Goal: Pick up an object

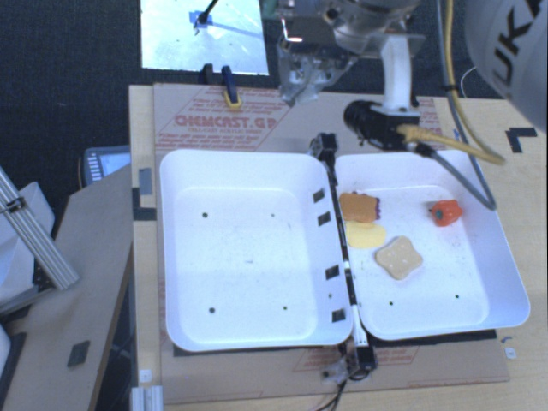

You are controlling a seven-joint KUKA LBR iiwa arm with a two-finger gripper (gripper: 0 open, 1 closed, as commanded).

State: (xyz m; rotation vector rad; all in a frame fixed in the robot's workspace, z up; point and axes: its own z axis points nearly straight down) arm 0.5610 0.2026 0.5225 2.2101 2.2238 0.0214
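The right bin (479, 306) holds several small items. An orange-brown block with a purple edge (359, 206) lies near the bin's left wall, touching a flat yellow piece (366, 235) just below it. A tan toast-shaped piece (399, 258) rests a little lower and to the right. A red-orange pepper-like item (444, 213) sits apart toward the right wall. My gripper (300, 77) hangs high at the top middle of the camera view, behind both bins and over the cardboard, far from every item. Nothing shows in it.
The left bin (180, 229) stands beside the right one, joined along a black-clipped seam (336, 229). Behind the bins are a yellow-tipped clamp (229, 88), a black fitting with a yellow cable (385, 125) and a shiny panel (201, 22). An aluminium rail (34, 238) leans at the left.
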